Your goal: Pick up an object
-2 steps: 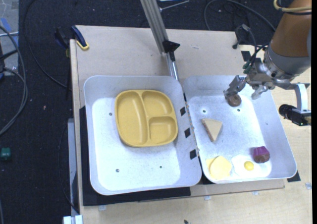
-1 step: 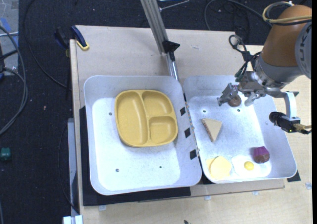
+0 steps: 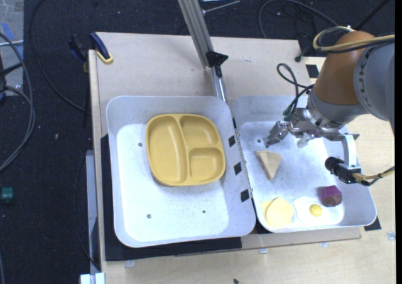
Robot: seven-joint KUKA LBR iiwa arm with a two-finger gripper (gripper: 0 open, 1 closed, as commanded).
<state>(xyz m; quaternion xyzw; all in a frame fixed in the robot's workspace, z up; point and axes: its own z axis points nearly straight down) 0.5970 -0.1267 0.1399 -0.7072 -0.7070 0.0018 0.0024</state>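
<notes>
In the right bin (image 3: 358,217) lie a tan wedge-shaped piece (image 3: 270,164), a yellow round disc (image 3: 279,212), a white fried-egg piece with a yellow yolk (image 3: 312,210) and a small dark purple object (image 3: 331,196). My gripper (image 3: 290,132) hangs over the bin's upper part, just above and to the right of the tan wedge. Nothing shows between its fingers. The arm's orange band (image 3: 342,69) is above it at the right.
The left bin (image 3: 125,213) holds a yellow divided tray (image 3: 186,149). A slanted metal pole (image 3: 195,19) runs from the top down to the seam between the bins. Cables lie on the dark floor around the bench.
</notes>
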